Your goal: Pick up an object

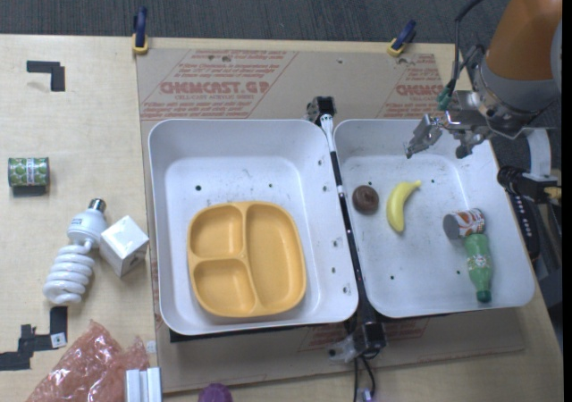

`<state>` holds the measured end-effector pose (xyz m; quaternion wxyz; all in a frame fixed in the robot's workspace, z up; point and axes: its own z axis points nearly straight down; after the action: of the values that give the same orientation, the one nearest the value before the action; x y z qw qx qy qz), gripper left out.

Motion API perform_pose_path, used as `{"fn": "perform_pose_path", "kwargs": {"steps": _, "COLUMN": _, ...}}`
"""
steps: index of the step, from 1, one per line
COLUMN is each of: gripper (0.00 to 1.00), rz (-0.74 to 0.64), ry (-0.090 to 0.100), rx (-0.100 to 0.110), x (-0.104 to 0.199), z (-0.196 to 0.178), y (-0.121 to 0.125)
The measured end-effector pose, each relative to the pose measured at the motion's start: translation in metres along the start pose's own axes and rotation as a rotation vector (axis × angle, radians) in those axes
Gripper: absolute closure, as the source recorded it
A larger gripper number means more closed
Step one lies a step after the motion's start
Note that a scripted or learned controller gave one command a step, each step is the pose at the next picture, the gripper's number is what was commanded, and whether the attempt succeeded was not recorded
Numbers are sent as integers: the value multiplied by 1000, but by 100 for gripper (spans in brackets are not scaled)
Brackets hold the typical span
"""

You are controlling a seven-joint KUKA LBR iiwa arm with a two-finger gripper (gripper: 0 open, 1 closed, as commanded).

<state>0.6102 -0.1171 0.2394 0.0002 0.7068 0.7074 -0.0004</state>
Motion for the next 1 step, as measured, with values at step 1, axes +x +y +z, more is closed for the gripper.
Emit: {"fn": "perform_pose_path", "kwargs": {"steps": 1, "gripper": 0, "rz": 2, "ry": 0, "rx": -1, "x": -39, "z": 127, "y": -11}}
